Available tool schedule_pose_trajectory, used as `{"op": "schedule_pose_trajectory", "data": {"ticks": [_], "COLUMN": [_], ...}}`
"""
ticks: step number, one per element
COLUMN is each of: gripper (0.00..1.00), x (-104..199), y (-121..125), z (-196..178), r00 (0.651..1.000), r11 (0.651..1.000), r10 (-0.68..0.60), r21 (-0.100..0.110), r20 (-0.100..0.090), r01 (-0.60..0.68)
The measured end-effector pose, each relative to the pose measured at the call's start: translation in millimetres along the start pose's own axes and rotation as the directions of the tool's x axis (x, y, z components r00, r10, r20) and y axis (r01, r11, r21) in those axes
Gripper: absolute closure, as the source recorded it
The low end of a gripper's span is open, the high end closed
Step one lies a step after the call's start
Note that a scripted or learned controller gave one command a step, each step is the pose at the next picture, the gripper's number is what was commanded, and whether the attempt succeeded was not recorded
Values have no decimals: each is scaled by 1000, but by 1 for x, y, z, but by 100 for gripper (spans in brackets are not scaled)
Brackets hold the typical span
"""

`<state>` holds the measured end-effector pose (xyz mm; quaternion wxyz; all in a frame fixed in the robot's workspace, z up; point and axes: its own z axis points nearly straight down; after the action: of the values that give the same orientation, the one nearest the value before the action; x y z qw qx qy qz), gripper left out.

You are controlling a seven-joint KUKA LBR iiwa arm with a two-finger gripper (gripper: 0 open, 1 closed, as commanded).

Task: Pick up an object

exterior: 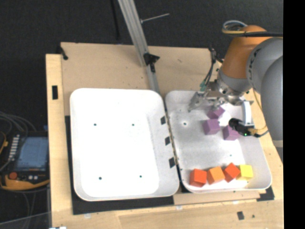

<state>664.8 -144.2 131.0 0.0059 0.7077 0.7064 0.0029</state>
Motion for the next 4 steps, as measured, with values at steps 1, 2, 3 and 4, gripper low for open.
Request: {"op": "schedule_pose_trajectory", "data": {"ticks": [1,2,3,4], "gripper": [100,100,100,100], "x": [-1,-1,-3,41], "y": [2,0,2,-3], "z": [-13,-58,-89,-98], "r00": [1000,1000,1000,1000], "r11": [1000,1000,1000,1000], "r10": [3,0,-1,-7], "r21": [-7,6,7,12], "r20": [0,-3,-3,-6], "r01": [-3,0,1,7]}}
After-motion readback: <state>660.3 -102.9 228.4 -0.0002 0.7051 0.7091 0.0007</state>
